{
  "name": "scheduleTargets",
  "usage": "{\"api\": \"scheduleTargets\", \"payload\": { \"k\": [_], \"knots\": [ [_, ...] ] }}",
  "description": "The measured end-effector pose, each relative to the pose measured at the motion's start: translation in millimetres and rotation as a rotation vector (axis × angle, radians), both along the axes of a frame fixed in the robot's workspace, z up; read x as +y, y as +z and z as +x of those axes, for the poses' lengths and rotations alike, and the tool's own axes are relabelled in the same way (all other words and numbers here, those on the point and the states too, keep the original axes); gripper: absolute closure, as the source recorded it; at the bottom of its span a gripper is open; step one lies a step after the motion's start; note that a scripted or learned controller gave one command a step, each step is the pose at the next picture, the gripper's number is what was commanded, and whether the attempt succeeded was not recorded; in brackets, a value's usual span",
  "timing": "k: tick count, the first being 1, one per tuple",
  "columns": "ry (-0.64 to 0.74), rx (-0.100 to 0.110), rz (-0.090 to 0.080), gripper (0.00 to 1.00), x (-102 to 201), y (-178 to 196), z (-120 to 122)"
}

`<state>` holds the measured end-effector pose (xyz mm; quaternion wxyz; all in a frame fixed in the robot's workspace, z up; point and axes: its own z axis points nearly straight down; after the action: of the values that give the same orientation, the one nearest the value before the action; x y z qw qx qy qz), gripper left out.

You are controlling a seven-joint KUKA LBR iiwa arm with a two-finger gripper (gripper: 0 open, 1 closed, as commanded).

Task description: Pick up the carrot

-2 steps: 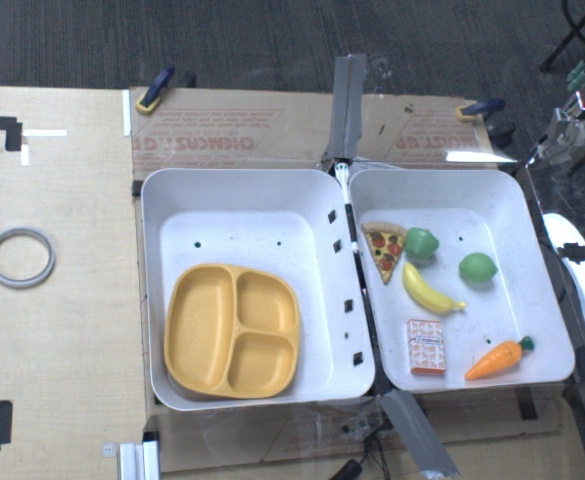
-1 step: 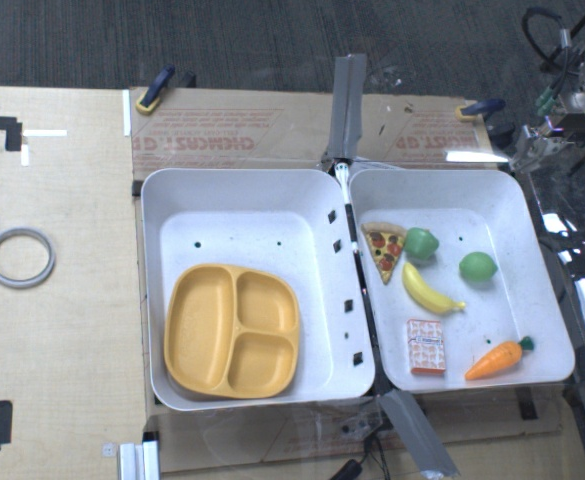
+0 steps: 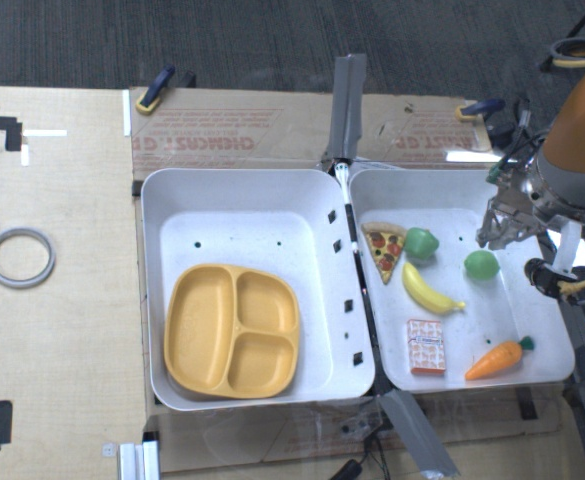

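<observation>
Hovering over the right bin (image 3: 472, 200), the gripper (image 3: 498, 230) is too small and dark to read, so its state cannot be told. Well below it lies the tapered, smooth orange carrot (image 3: 495, 359) with a green stub.

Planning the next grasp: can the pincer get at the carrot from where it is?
Probably yes. The carrot lies alone near the right bin's front corner, apart from the box and banana, with nothing over it. The pincer hangs above the same bin.
</observation>
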<state>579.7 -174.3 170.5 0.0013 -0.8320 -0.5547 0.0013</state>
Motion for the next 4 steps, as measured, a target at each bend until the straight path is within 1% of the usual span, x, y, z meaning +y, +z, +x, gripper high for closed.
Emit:
{"api": "scheduleTargets", "payload": {
  "k": [1,2,3,4],
  "knots": [
    [-0.073,-0.001,-0.003,1.0,-23.7,161.3,-10.7],
    [-0.039,0.001,0.0,1.0,-1.0,-34.6,-16.7],
    [-0.039,0.0,-0.001,0.0,-1.2,-34.2,-16.5],
    [-0.028,-0.004,-0.003,0.0,-19.1,34.7,77.8]
  ]
}}
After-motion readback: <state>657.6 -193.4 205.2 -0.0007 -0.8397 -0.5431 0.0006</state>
